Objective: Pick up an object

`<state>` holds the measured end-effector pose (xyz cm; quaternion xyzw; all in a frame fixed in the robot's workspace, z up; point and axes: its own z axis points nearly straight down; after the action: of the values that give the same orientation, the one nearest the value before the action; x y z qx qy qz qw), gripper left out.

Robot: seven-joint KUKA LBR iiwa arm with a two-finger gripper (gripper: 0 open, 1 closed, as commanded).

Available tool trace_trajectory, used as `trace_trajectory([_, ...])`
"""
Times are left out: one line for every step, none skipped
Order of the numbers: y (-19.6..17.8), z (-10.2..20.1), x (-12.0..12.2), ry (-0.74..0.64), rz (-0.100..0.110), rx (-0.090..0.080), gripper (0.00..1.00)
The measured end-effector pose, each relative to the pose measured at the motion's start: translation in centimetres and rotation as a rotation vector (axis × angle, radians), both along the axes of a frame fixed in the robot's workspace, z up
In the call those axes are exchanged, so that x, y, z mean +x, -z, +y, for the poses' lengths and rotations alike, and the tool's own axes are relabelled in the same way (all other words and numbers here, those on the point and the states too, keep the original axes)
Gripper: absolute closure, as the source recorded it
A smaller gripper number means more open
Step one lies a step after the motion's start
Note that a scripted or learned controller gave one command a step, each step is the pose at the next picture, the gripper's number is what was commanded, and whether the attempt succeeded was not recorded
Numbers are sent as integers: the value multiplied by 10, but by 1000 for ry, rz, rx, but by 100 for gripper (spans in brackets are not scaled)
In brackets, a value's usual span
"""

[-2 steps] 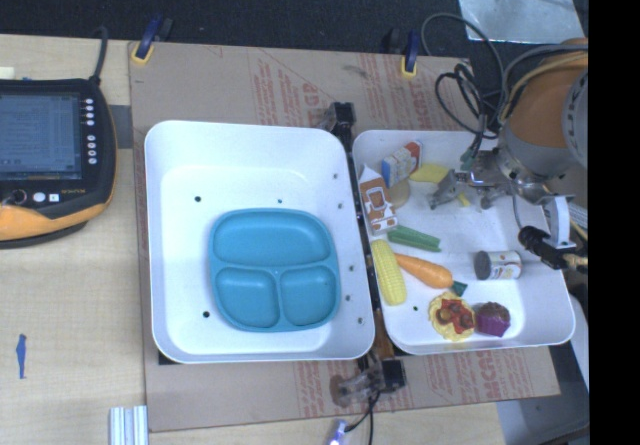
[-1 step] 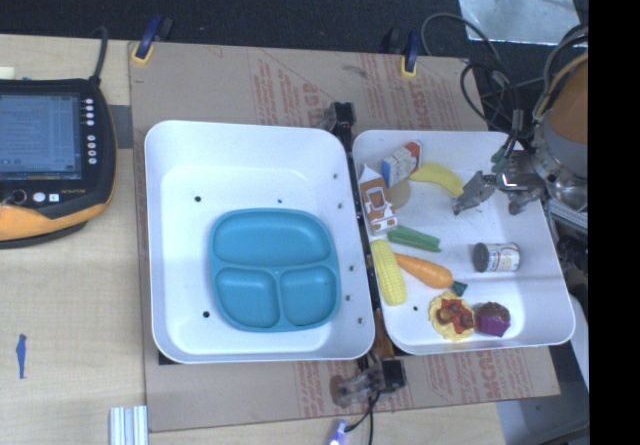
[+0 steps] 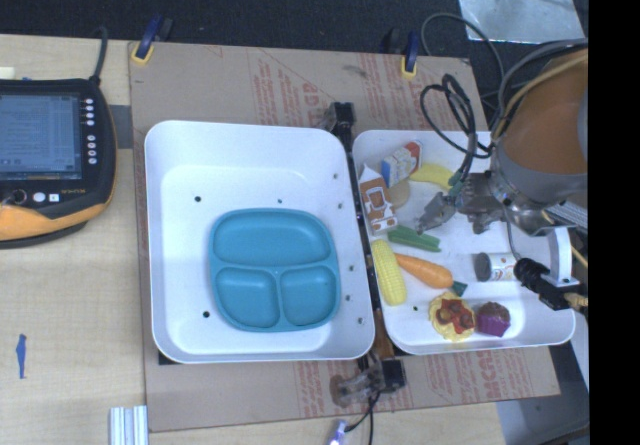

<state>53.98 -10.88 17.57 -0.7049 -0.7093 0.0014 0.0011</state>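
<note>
Pick isn't done yet as far as I can see. The claw (image 3: 440,215) hangs low over the back middle of the right bin (image 3: 560,335) and nothing is visibly in it. Whether it's released or clenched I honestly can't tell, it's too blurry at this angle. Every toy I can make out lies on the bin floor, so the whole grab and lift is left to do. My guess for the likeliest targets is the bean (image 3: 415,239) right by the claw's tip, or the banana (image 3: 432,174) just behind it. Head count for the right bin: one corn (image 3: 388,271) along the left wall, one carrot (image 3: 424,270) just beside it, one bean, one banana, and one pizza (image 3: 452,316) near the front. There's also one purple thing (image 3: 494,318) right next to the pizza (onion? grapes? no idea). Add one red-and-white box (image 3: 375,205) against the left wall and one smaller carton (image 3: 400,163) at the back. That's eight toys I can make out, and there may be more tucked under the arm. The left bin (image 3: 170,233) holds one blue plate (image 3: 272,268) with three compartments. So two bins, one plate, plus one pendant (image 3: 45,158) sitting off to the left on the bench.
</note>
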Motion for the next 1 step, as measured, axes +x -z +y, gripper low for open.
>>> trace_trajectory([85, -15, -51, 1, 2, 0, 0])
